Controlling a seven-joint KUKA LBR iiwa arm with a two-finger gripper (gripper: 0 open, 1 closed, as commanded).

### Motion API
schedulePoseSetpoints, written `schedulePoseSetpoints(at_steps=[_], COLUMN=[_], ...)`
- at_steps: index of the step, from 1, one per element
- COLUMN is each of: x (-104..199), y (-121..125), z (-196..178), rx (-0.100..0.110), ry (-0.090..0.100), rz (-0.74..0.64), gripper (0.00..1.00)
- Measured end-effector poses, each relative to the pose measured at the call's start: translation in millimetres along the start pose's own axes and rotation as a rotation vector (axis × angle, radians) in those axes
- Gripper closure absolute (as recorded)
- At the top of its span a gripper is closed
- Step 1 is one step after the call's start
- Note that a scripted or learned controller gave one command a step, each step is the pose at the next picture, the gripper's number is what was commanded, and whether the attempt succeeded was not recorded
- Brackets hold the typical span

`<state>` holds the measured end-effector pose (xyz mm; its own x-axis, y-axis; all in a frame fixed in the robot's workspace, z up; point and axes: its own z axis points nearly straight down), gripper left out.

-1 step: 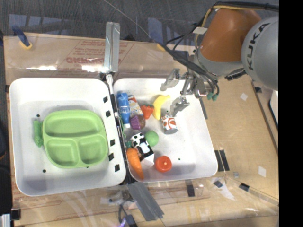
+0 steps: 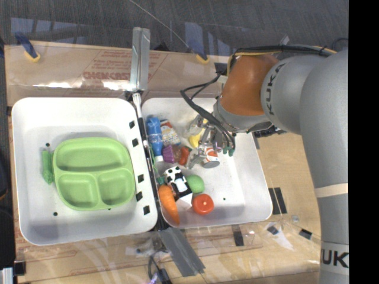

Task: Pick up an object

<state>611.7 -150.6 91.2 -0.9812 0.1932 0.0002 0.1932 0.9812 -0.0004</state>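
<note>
tool (image 2: pixel 213 142) is down in the right bin (image 2: pixel 251 182), hovering over the toy pile, looks like the reach-and-close step; can't tell how wide it stands from here. a small red-and-white object (image 2: pixel 211 156) sits just under it, near the yellow piece (image 2: pixel 193 140). next call: settle lower, pinch, then lift straight up

Toys (image 2: pixel 177 176): you have a mixed heap, centre frame.
Carrot (image 2: pixel 168 203): orange, lying lower centre.
Tomato (image 2: pixel 202 203): red, beside it.
</note>
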Motion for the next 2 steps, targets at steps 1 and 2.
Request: schedulePoseSetpoints(at_steps=[1, 2], x=[0.0, 94.4], y=[1.7, -57.1], z=[-9.4, -25.1], rx=[0.001, 0.000], ry=[0.001, 0.002], rz=[-0.007, -0.096], gripper=[1.00, 1.00])
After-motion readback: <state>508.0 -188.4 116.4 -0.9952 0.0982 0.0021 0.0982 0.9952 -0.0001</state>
